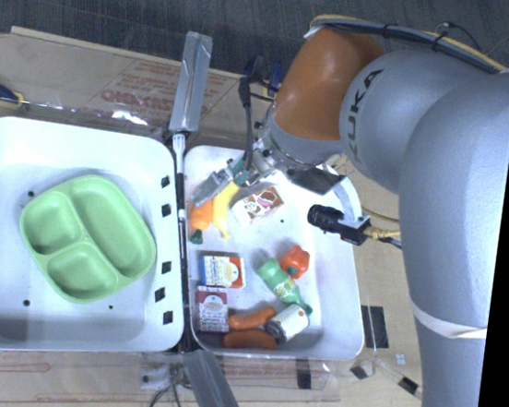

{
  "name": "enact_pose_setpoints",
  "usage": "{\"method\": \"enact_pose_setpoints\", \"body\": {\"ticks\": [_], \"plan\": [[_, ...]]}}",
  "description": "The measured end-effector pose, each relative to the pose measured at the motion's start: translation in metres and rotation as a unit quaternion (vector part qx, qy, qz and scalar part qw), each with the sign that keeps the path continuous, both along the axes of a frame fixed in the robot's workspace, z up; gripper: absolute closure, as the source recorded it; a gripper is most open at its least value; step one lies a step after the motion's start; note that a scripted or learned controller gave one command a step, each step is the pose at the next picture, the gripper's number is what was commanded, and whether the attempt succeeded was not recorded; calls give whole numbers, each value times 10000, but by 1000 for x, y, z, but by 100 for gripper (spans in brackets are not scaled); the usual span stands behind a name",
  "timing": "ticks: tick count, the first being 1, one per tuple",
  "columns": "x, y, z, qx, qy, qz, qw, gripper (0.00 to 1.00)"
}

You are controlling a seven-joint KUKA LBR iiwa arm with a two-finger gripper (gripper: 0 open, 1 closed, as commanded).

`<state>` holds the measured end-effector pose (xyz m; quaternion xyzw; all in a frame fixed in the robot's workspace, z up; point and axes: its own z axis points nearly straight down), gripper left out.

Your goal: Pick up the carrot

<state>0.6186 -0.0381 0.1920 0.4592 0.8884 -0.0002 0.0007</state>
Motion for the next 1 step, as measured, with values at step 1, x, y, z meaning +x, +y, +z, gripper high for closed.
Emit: {"method": "enact_pose_setpoints", "body": {"ticks": [1], "plan": [[-27,13,-1,4,22,1830,9831,0]]}}
